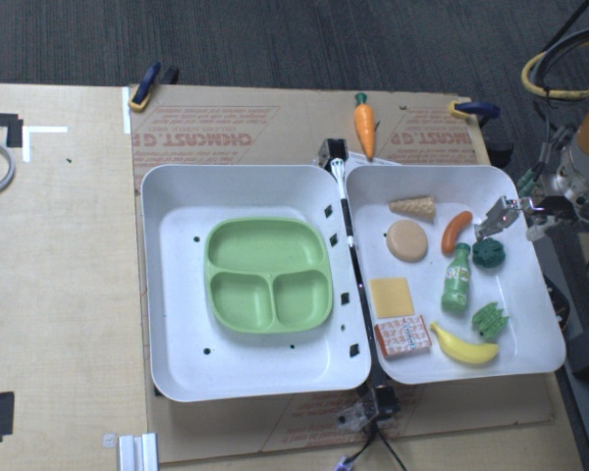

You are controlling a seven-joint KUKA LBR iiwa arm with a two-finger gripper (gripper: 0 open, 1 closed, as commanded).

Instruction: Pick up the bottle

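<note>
Bottle (456, 280), green, lies in the right bin (535, 356) between the yellow cheese slice (392, 296) and the dark green broccoli (488, 253). Label detail too small to read. Long axis runs near-far, cap toward the far rim. Hand (498, 217) sits up-right of the cap, apart from it, holding nothing; finger gap can't be made out.
</note>
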